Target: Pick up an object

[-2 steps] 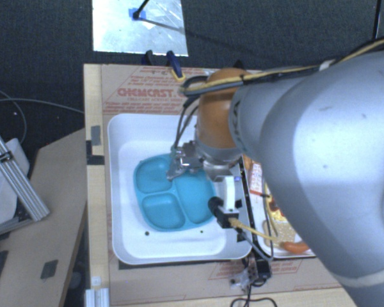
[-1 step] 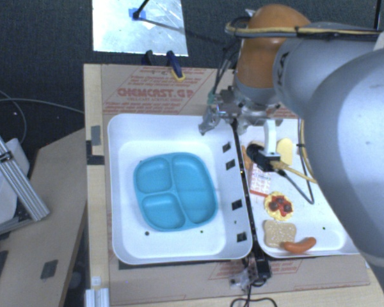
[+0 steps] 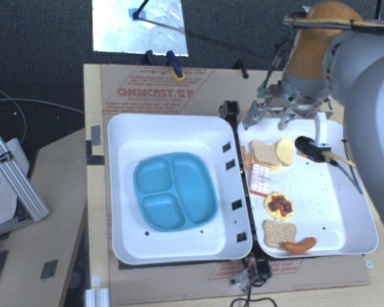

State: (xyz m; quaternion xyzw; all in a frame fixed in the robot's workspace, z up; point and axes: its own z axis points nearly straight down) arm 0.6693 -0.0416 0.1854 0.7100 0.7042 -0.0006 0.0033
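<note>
A grey arm's gripper (image 3: 299,117) hovers over the far end of the right bin (image 3: 345,235); whether its jaws are apart cannot be told. Toy foods, bread slice (image 3: 265,152) nearest, lie near the divider. A straight descent suits best, since the bin's right half offers open room.

Dark carpet floor (image 3: 38,37) surrounds the brown tabletop (image 3: 160,85); a shiny, perhaps foil, sheet (image 3: 139,16) lies behind it.
</note>
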